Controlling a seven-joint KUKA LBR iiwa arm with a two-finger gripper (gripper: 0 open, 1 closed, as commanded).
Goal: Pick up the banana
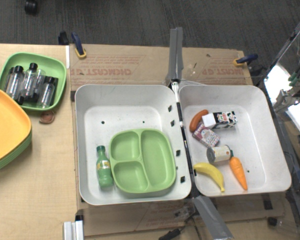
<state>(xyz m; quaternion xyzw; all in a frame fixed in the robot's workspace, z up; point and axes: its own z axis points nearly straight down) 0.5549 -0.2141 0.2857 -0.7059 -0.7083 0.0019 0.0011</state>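
Note:
The yellow banana (pixel 210 173) lies in the right white bin (pixel 262 134), near that bin's front left corner. It curves from its left end towards the lower right. An orange carrot (pixel 238 173) lies just to its right. A small can (pixel 219 154) rests on its side just behind the banana. Nothing covers the banana from above.
Further back in the right bin are a pink packet (pixel 206 136), a small black-and-white carton (pixel 222 119) and a red sausage-like item (pixel 197 119). The left bin (pixel 90 114) holds a green divided plate (pixel 142 160) and a green bottle (pixel 104 166). Orange plates (pixel 7 129) and a green tray of bottles (pixel 32 81) sit at far left.

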